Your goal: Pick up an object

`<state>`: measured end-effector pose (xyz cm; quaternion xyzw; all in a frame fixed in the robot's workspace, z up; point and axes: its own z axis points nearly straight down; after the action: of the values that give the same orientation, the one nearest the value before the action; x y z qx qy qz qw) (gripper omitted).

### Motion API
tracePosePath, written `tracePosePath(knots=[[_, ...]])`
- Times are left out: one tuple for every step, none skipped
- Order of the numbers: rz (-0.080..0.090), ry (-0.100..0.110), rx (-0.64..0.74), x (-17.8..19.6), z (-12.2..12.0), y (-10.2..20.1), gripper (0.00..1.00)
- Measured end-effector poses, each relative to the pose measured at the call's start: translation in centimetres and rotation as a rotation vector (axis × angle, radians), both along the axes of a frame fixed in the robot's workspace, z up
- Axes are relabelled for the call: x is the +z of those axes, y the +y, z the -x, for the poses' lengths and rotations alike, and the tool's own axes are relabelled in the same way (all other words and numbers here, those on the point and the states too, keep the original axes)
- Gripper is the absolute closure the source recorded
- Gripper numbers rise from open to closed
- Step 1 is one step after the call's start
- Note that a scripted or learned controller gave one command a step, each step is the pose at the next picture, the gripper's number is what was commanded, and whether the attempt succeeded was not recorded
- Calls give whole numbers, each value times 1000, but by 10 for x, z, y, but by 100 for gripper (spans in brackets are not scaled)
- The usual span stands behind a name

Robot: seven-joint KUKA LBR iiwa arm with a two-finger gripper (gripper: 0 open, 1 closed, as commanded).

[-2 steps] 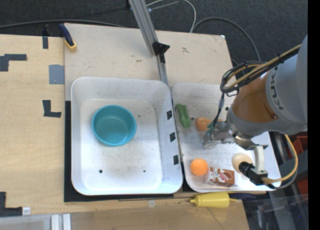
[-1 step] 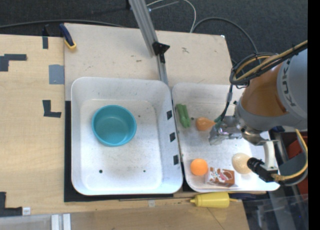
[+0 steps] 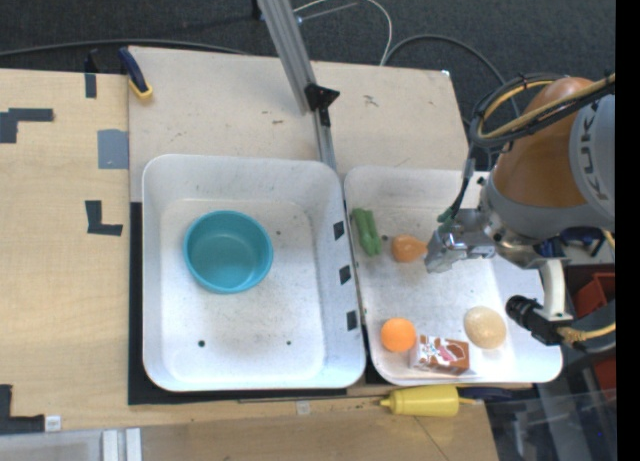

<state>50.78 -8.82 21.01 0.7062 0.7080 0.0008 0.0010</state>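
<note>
Pale worktop (image 3: 60, 169) and bins behind, the end effector (image 3: 443, 254), grip state unreadable, hangs at three o'clock of the small orange-brown object (image 3: 406, 248), nothing visibly lifted yet.

The arm (image 3: 560, 164) runs off the edge at three o'clock, so its base is lost. The gripper (image 3: 447, 249) hangs over the right bin (image 3: 400, 189); its fingertips blur into grey metal. The packet (image 3: 441, 353) at five o'clock carries print too small to read.
</note>
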Motion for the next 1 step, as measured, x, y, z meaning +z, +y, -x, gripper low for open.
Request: tracePosePath(knots=[[1, 0, -1, 52, 0, 0, 100]])
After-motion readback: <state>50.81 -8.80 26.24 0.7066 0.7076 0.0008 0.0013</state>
